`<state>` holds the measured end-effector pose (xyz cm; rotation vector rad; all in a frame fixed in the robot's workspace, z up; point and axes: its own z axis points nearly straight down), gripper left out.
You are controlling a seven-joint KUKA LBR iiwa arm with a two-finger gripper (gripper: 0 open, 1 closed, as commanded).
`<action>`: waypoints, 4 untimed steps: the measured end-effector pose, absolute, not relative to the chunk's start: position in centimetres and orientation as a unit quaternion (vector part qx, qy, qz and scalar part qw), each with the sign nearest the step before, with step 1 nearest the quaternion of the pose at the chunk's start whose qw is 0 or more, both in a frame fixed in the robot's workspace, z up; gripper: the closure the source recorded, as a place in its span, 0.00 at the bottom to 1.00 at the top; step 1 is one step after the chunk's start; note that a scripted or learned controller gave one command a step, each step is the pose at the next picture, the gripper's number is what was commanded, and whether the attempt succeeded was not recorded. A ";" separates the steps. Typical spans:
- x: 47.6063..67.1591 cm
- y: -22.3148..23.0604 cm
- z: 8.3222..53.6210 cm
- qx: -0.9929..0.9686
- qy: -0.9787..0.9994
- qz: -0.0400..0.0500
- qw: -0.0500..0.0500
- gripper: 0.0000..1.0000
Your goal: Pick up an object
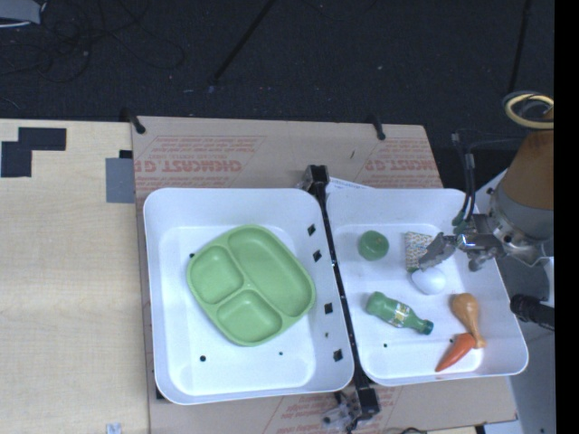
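My gripper [450,257] hangs over the right bin [398,208], near its right side, reaching in from the right. Its fingers [434,250] look spread, with nothing seen between them. Just below it lies a white round object [430,281]. A small patterned piece [416,242] sits at the left fingertip. Further left is a green round object [372,244]. A green bottle [398,313] lies on its side in the bin's middle. A tan pear-shaped object [467,313] and an orange carrot [455,353] rest at the front right.
The left bin [172,333] holds a green divided plate [251,283]. A black divider [330,278] runs between the two bins. Cardboard [271,156] lies beneath them, and pale bench top [63,287] spreads to the left.
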<state>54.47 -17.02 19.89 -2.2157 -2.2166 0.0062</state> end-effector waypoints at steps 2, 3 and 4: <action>54.2 -16.5 8.5 -0.707 -0.707 0.001 0.002 0.00; 54.2 -16.7 9.8 -0.709 -0.705 0.001 0.001 1.00; 53.9 -15.8 14.9 -0.707 -0.708 -0.001 -0.001 1.00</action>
